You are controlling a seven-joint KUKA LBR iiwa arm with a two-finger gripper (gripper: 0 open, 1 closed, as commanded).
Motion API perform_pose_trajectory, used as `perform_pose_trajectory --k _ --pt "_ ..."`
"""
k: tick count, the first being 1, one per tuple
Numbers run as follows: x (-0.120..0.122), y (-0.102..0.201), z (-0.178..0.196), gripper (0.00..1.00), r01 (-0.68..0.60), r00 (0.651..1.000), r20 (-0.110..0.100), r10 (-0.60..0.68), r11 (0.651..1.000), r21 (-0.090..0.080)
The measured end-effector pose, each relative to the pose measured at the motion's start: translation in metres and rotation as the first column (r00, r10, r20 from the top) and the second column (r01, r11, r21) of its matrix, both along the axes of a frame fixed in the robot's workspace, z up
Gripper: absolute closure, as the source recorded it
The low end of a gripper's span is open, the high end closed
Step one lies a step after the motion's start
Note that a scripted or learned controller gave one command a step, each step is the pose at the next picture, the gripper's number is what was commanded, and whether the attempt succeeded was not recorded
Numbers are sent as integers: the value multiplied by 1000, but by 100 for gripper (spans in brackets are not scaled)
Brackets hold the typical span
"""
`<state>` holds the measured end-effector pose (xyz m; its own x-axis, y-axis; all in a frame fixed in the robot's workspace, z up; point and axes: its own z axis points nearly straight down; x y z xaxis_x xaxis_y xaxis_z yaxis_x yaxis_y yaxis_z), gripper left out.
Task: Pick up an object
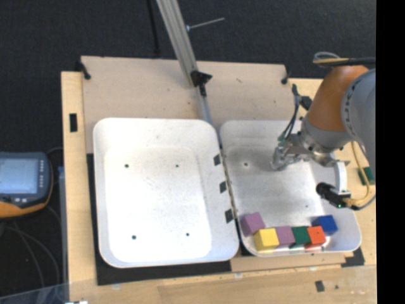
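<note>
**A:** What does the overhead camera show on the bench?

**B:** Two white bins sit side by side on a pale board. The left bin is the wider one. The right bin has a cluster of small blocks along its near edge.

**A:** Which blocks?

**B:** A purple block lies a little up from the rest. Just below it is a yellow block, then a second purple block, a green block and an orange block, packed in a row and touching. A blue block sits just behind the orange one.

**A:** And the arm?

**B:** It comes in from the right, its orange band above the wrist. The gripper hangs over the upper middle of the right bin, well apart from the blocks.

**A:** Is the claw open or closed?

**B:** I cannot tell; the tips are too small and blurred. No block is at them.

**A:** Anything else?

**B:** A slanted metal rail runs from the top down to the gap between the bins, and a small screen device rests at the left edge.
</note>
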<state>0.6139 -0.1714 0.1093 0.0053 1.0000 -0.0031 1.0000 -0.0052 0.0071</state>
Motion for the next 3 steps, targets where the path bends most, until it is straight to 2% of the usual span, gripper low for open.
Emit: perform_pose_trajectory --k 1,2,3 --pt "29 48 47 100 -12 1000 0 12 1000 2" --pt "28 74 128 100 -11 1000 2 11 1000 2" --pt "44 49 42 100 -3 1000 -13 3 1000 1"
